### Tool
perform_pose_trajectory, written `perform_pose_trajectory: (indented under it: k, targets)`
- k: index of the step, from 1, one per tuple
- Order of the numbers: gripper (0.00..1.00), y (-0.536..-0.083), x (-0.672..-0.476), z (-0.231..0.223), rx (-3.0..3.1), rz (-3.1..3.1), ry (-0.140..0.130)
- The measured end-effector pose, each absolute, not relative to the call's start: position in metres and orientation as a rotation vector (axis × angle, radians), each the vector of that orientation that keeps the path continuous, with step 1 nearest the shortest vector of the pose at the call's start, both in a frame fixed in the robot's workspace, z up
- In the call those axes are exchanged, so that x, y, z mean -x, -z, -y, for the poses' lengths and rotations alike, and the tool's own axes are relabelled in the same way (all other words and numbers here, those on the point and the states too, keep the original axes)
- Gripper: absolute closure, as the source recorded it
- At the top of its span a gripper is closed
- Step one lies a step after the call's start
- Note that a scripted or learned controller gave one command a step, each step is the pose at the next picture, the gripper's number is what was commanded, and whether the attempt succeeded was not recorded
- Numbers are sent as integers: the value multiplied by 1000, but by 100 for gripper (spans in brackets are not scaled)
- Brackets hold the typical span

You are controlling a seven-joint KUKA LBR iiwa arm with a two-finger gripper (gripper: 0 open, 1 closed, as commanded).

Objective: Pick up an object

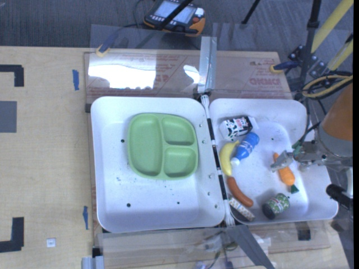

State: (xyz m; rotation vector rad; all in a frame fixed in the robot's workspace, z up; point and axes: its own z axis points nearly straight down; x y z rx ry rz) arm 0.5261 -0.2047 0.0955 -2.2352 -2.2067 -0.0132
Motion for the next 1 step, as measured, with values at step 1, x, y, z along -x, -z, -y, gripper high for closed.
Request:
perform_pose_trajectory:
  k: [1]
  targets:
    - [100,-104,-525,207,2241,2204,9]
